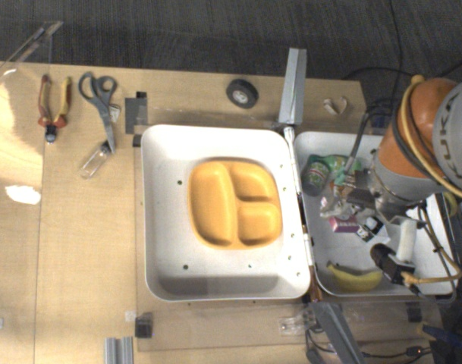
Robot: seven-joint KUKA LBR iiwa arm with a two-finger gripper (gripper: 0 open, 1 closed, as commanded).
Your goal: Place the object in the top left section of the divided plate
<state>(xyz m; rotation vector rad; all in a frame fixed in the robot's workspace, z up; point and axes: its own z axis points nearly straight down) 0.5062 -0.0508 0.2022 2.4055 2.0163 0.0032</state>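
So the bench (pixel 79 264) is pale wood with glare on its left side, and beyond its far edge there's dark carpet (pixel 177 14). Two white bins sit side by side on it: the left bin (pixel 166 203) is the bigger looking one, and the right bin (pixel 314 226) is partly covered by the arm (pixel 432 139), which is grey with an orange band and cut off by the frame edge. One yellow plate (pixel 234 202) lies in the middle of the left bin, with three sections, one long one on the left and two small ones on the right, all bare. Whatever's meant to go on it is in the right bin with everything else: one banana (pixel 352 277) along the near wall, one green can (pixel 322 169) at the far left corner, and a purple-ish bit of clutter under the arm that's too jumbled to name. The claw (pixel 350 199) is low over that clutter just beside the can, and honestly can't tell if it's spread or pinched, cables and junk blur it. On the bench's far left: one scissors (pixel 102 105), one pliers (pixel 52 105), plus one tape roll (pixel 242 92).
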